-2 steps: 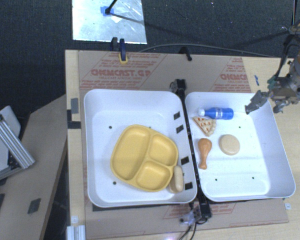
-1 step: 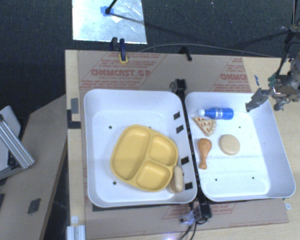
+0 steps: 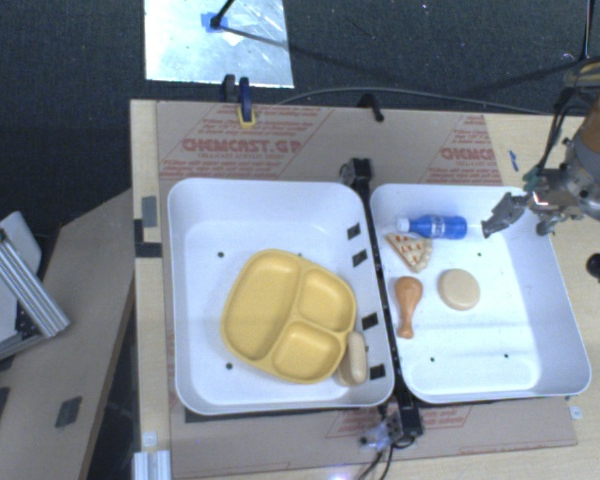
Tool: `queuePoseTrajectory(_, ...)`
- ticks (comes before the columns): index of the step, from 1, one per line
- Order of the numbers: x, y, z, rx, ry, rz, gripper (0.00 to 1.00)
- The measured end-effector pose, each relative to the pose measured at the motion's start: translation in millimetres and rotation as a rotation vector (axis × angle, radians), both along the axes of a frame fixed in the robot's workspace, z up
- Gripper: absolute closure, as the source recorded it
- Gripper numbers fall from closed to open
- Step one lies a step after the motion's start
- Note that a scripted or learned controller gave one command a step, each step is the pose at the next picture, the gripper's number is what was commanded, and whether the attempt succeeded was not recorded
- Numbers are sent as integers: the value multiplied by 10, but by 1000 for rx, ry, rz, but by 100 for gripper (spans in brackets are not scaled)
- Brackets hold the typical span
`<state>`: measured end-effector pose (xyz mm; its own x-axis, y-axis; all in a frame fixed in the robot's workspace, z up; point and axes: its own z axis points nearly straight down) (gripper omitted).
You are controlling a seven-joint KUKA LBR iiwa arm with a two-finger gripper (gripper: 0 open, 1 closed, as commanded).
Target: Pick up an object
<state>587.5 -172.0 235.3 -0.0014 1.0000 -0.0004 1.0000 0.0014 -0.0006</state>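
Two white bins [image 3: 270,200] on a cardboard-covered bench [image 3: 280,133] (dark carpet behind), claw [image 3: 525,213] open, empty.

Grey arm with orange band [image 3: 598,138] cut off at the right edge. Gripper [image 3: 520,211] too small and blurred to read. Small tan oblong piece [image 3: 355,358] half tucked under the rim of the yellow compartmented plastic plate [image 3: 290,315]. Silver aluminium frame [image 3: 15,278] clipped by the left edge.

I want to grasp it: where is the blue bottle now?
The blue bottle lies on its side at the far end of the right bin, just above the pizza slice.
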Motion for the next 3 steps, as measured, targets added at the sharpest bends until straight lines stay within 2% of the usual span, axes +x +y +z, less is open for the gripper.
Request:
queuePoseTrajectory(1, 24, 1, -414, 0, 0, 0, 0)
queuePoseTrajectory(2, 86, 65, -1000, 1, 1, 3, 0)
queuePoseTrajectory(3, 102, 55, -854, -1, -5, 4, 100)
